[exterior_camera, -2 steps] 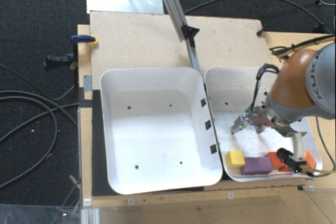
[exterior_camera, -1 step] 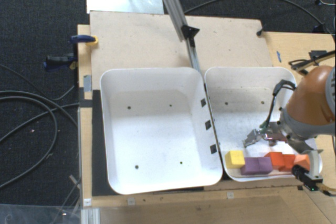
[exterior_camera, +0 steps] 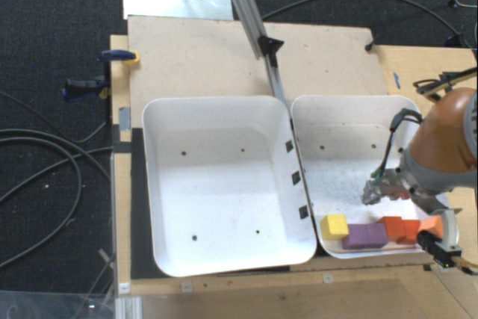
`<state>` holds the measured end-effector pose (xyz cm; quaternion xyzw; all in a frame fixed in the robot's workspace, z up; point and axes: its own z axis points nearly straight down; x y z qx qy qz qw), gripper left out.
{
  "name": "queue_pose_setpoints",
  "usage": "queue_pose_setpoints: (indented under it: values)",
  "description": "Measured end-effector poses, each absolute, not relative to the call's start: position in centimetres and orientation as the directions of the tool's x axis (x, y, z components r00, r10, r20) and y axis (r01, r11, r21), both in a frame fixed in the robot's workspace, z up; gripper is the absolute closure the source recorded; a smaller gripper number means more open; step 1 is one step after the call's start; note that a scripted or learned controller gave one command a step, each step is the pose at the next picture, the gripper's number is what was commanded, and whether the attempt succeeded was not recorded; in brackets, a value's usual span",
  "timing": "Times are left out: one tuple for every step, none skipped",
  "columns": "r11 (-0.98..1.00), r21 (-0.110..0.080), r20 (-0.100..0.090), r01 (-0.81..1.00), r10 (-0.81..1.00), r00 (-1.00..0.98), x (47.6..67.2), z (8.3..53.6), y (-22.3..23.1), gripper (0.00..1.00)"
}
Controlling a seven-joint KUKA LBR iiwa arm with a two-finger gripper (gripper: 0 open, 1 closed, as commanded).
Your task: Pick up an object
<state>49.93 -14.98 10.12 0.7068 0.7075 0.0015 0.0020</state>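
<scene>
In the right bin (exterior_camera: 340,123), along its near wall, lie a yellow block (exterior_camera: 334,225), a purple block (exterior_camera: 365,236) and an orange-red block (exterior_camera: 400,228). My gripper (exterior_camera: 376,194) hangs low over the bin floor, just above and behind the purple and orange blocks. It is seen from above and its fingers are small and dark. Nothing shows between them. The orange wrist band (exterior_camera: 452,132) and grey arm come in from the right.
The left bin (exterior_camera: 224,183) sits beside the right one, with a slanted divider wall (exterior_camera: 297,175) between them. A metal pole (exterior_camera: 246,4) leans across the back of the bench. Cables run on the floor at left.
</scene>
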Motion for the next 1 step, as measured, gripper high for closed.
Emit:
queue_pose_setpoints:
  values:
    - [0.005,0.009,-0.004,1.000,1.000,-0.005,54.33,15.00,-16.90,1.00]
